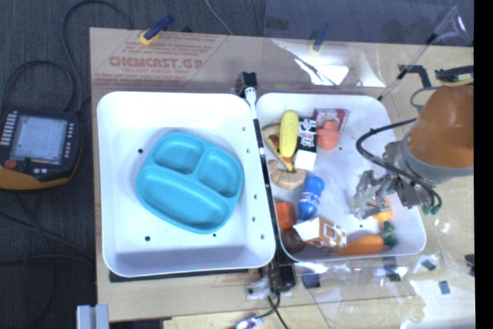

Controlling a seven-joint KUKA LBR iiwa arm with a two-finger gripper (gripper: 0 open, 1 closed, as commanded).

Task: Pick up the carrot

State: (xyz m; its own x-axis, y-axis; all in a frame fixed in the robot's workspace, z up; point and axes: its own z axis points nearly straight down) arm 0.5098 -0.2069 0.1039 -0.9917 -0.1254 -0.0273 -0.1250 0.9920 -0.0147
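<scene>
Carrot (360, 245) lay flat along the near wall of the right bin (362, 105), in its front right corner, tip pointing left toward a small white-and-orange carton (323, 232) that touched or nearly touched it. Gripper (373, 198) hung just above and slightly behind the carrot, over the bare bin floor; whether it was spread or closed I couldn't tell from this angle (metal parts blurred together), and nothing visibly sat in it. A small orange-and-green piece (385, 225) sat between gripper and carrot.

Risks as I judged them: carrot was tight to the wall, so a descent could have clipped the rim or pinned the carrot against it. The small piece and the carton crowded both sides, so a slightly off approach could have grabbed or shoved one of those instead. Carrot's round tapered shape likely rolls or squirts out under a pinch.

Left bin (115, 166) held a blue divided plate (190, 180), well apart, no factor.
</scene>
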